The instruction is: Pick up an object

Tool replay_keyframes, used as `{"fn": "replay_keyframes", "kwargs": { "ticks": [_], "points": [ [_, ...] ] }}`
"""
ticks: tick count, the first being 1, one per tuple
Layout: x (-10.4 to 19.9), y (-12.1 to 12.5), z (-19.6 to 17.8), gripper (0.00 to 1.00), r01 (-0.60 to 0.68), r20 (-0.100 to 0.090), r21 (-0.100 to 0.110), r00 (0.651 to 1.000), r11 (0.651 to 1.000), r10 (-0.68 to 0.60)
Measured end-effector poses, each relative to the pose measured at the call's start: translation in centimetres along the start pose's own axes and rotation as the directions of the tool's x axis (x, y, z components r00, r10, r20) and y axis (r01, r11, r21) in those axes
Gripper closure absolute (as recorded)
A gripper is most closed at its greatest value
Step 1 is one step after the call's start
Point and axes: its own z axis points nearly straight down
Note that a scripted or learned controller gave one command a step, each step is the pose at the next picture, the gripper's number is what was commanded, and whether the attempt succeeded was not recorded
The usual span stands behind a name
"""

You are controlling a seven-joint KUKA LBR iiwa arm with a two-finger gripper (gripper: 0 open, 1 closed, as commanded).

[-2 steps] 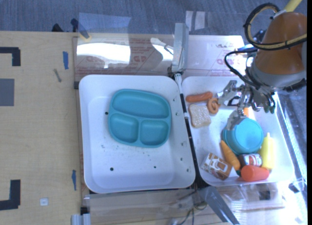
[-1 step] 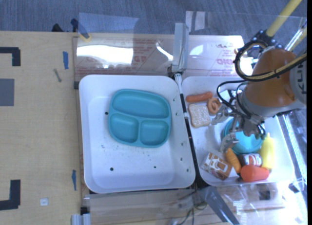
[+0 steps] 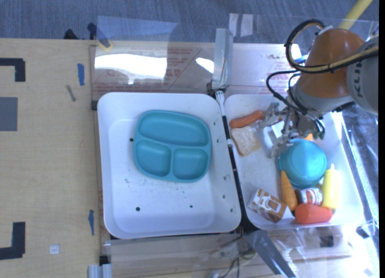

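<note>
Hovering just above the teal bowl, gripper sits right of the toast slice; finger state unreadable.

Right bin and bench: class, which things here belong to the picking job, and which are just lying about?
Job: gripper; right bin items: toast, sausage, teal bowl, carrot, banana, carton.

Lying about: teal tray in left bin; blue tape.

A robotics lab bench: taped plywood board, clear acrylic shields, two white bins.
</note>
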Motion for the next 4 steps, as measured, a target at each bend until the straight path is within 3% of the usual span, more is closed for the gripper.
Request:
{"fn": "replay_keyframes", "kwargs": {
  "ticks": [1,3,4],
  "points": [
    [5.1,-0.6,-0.1,0.00,-0.083,0.000,-0.001,0.997,0.997,0.083],
    [0.7,-1.3,0.0,0.00,-0.205,0.000,-0.002,0.979,0.979,0.205],
    [5.4,0.4,-0.1,0.00,-0.208,0.000,0.000,0.978,0.978,0.208]
  ]
}}
